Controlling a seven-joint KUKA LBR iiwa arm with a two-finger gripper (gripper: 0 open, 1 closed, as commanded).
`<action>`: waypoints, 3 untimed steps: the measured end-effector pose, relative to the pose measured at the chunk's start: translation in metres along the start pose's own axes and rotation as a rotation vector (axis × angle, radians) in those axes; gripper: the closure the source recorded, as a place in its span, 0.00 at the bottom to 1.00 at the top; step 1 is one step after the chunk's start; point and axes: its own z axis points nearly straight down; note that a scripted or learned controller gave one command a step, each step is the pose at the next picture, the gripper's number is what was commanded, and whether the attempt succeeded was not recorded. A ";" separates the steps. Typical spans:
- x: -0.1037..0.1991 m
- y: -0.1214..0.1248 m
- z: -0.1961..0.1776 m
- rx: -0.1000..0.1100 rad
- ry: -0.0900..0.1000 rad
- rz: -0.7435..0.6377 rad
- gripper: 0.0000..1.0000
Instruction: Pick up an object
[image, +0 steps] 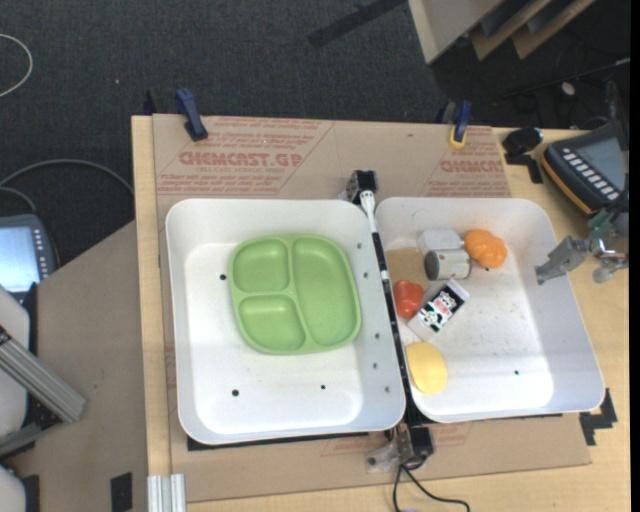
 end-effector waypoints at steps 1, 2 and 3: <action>0.055 -0.041 0.176 0.018 0.009 -0.002 0.00; 0.168 -0.035 0.082 -0.008 0.004 -0.012 0.00; 0.173 -0.037 0.086 0.001 0.001 -0.002 0.00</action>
